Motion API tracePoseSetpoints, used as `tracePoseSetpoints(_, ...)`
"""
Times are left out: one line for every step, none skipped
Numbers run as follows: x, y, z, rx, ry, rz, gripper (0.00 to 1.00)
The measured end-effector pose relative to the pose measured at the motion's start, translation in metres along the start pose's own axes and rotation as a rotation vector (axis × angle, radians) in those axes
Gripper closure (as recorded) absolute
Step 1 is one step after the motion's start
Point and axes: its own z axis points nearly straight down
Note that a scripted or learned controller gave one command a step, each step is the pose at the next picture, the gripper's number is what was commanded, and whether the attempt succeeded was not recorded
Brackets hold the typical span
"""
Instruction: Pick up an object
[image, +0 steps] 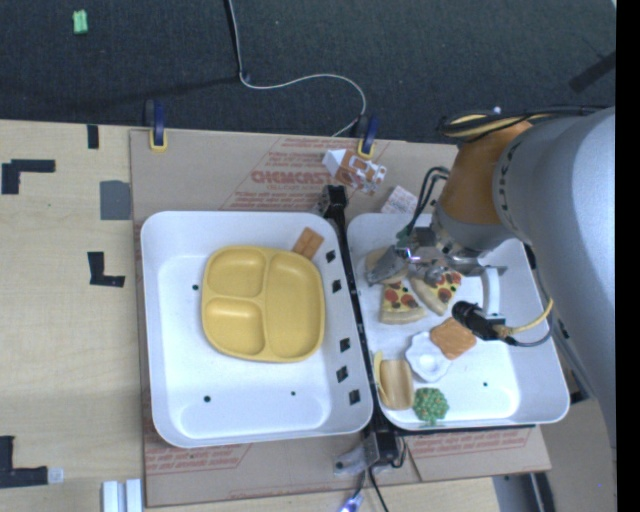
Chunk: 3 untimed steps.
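Observation:
The right bin (500, 400) holds several toy foods: a pizza slice (400, 300), a second pizza slice (441, 291), a brown toast piece (453, 338), a white fried egg (428, 358), a bun (395, 382) and a green broccoli (431, 404). My gripper (415, 258) is low over the back left of this bin, just above the two pizza slices. A grey shape (383, 264) lies at its left side; I cannot tell whether it is a toy or part of the gripper. Nothing is visibly held.
The left bin (170, 380) holds a yellow divided plate (264, 302), with a small brown piece (308, 242) behind it. The grey arm with its orange band (485, 170) covers the right bin's back right. A black divider (345, 300) runs between the bins.

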Motion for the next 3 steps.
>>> tracePoseSetpoints(0.010, 0.044, 0.003, 0.017, 0.000, -0.002, 0.00)
tracePoseSetpoints(0.008, 0.037, 0.002, 0.004, 0.001, 0.000, 0.00)
tracePoseSetpoints(0.009, 0.014, 0.001, 0.002, 0.000, 0.001, 0.00)
